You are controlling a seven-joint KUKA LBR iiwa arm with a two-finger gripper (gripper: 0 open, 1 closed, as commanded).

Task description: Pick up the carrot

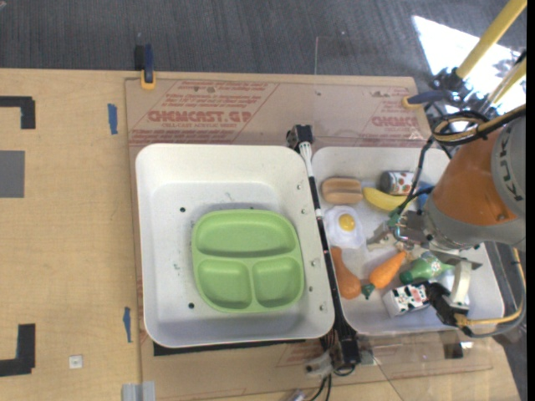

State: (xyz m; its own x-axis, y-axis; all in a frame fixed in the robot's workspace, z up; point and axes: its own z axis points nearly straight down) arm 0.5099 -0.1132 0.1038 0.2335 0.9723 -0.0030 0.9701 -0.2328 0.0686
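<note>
Carrot count: two; one carrot [387,269] just under my end effector [407,239], another [343,276] beside it.
Arm: reaching in, wrist over the right bin [489,312].
Grip: cannot tell.

Bench top and floor, seen from above at a slant

A pale wooden bench top [58,249] fills the lower part of the view, with a sheet of brown cardboard [267,107] printed in red lettering laid over it — black corner marks [21,111] and a grey square [10,174] sit on the wood at the left. Small strips of blue tape [112,119] hold the cardboard's left edge, and a blue-and-yellow clamp [147,63] grips its far edge, with another clamp [422,98] at the far right. Beyond the bench lies dark grey carpet [251,15] — a bright patch of light [456,44] falls on it at upper right, crossed by a slanting yellow bar [493,32].
</note>
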